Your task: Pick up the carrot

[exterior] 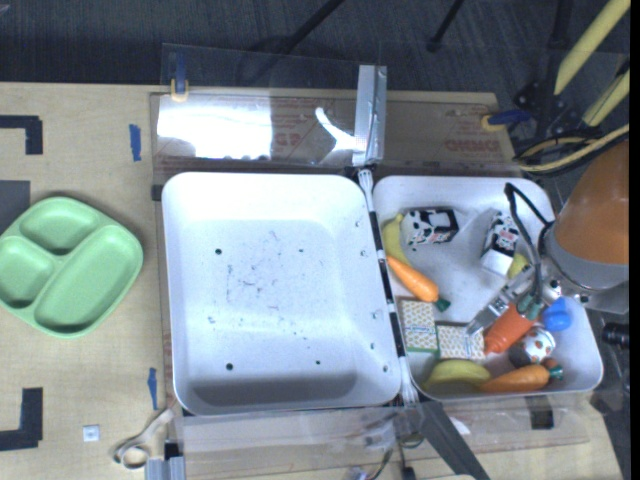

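Carrot (pixel 412 279) lay in the right bin (pixel 585 380), toward ten o'clock of my tool (pixel 497 315); whether the tool was wide or narrow, I could not tell. I judged a grasp across its middle best.

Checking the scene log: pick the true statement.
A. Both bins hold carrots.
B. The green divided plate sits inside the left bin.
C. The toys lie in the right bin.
C: the carrot, a second carrot and a banana all lie in the right bin.
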`<state>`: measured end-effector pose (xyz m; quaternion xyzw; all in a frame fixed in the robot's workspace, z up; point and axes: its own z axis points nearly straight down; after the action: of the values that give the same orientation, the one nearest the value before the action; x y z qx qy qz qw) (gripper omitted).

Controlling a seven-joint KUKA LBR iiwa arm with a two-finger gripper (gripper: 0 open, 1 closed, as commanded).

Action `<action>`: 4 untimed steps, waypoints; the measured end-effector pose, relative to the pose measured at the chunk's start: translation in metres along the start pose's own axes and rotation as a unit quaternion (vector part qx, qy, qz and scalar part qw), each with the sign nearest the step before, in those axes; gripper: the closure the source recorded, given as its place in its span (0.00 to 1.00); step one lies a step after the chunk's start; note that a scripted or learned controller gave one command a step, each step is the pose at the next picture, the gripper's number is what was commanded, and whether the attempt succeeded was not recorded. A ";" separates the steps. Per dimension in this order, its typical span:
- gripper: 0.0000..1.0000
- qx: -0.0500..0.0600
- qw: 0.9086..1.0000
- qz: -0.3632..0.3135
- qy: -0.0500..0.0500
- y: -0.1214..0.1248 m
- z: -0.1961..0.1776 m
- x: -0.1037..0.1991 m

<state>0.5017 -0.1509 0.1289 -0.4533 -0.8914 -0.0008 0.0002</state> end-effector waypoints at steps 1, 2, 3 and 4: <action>0.00 0.000 0.993 -0.118 0.000 0.026 0.011 0.042; 0.00 -0.001 0.989 -0.148 -0.002 0.000 -0.007 0.023; 0.00 -0.001 0.965 -0.262 -0.002 0.030 0.004 0.028; 0.00 -0.005 0.944 -0.329 -0.010 0.081 0.035 0.001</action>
<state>0.5669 -0.1023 0.0945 -0.1347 -0.9908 -0.0006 -0.0107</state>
